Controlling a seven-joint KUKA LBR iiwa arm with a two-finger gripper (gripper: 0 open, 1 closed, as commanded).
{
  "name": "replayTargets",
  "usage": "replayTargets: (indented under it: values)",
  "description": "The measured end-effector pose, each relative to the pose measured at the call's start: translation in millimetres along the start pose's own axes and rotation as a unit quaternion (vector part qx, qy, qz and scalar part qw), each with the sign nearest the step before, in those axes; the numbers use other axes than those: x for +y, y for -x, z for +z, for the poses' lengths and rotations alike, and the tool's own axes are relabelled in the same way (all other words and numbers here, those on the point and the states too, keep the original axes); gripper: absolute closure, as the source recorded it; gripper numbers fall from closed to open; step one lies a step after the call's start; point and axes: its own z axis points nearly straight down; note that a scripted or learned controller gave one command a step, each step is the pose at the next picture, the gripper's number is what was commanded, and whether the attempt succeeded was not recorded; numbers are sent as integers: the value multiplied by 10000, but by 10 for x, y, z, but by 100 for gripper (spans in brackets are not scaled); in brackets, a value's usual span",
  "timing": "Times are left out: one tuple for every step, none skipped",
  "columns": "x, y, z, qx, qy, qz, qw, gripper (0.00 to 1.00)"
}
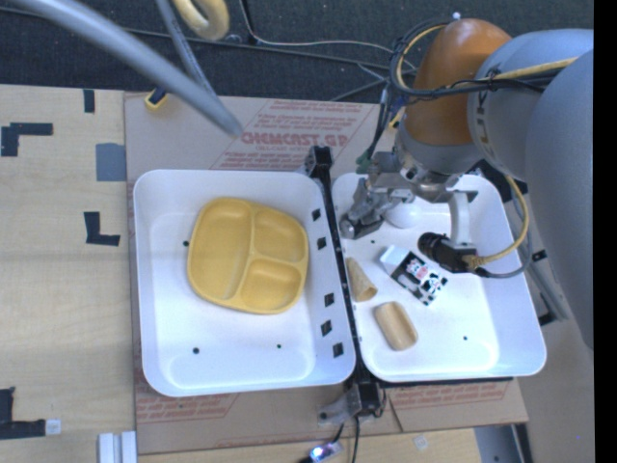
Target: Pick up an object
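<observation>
Small carton [416, 274]: a white box with black ends and a red mark on its face, lying flat and skewed in the right bin [501, 355], near that bin's middle. Nothing touches it.

Bread roll [394, 324]: tan, oblong, lying at about 7 o'clock from the carton, close to the bin's near wall.

Cone [361, 280]: pale tan, wedge-shaped, at 9 o'clock from the carton, just beside the divider between the two bins, with its narrow end toward the far side.

Black cylinder [445, 250]: short, dark part on the arm's cabling, at 1 o'clock from the carton, with a yellow cable running off to the right.

Gripper [352, 226]: grey metal, low over the far left part of the right bin, at 10 o'clock from the carton and apart from it. Whether its fingers stand apart or together cannot be told; no item is seen between them.

Arm [540, 114]: grey, with an orange band [453, 66] above the wrist, entering from the right.

Left bin [154, 258]: white, shallow. It holds a yellow divided plate [248, 255] with three compartments, lying right way up near its middle.
</observation>
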Motion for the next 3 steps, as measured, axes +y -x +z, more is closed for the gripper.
replayTargets:
  values:
    - [-91,-553,-145,4,13,-8,10000,100]
    - [-56,-1101,-159,1,10,-8,10000,100]
    - [-192,-1208,-45,-10,-1,16,10000,100]
